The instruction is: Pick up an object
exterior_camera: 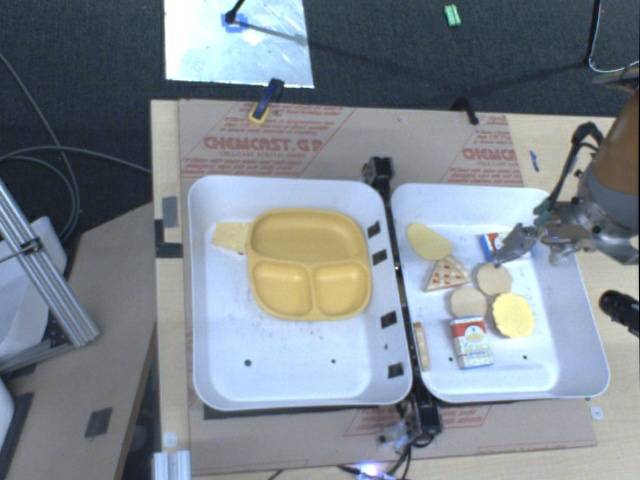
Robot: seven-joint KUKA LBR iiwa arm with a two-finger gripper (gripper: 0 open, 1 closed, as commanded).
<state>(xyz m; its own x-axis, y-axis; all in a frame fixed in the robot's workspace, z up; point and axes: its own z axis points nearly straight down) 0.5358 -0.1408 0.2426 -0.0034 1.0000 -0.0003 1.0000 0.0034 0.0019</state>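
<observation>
The gripper (503,252) hangs low over the right bin (575,363), just above a tan disc (493,280); whether its fingers are parted I cannot tell. Best to centre on the disc, clear of the pizza slice (446,274), then descend straight.

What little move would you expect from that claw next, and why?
Probably a short drop straight down. The gripper hovers in the right bin just above a round tan biscuit, and nothing shows between its fingers, so lowering onto the biscuit looks like the natural step.
</observation>
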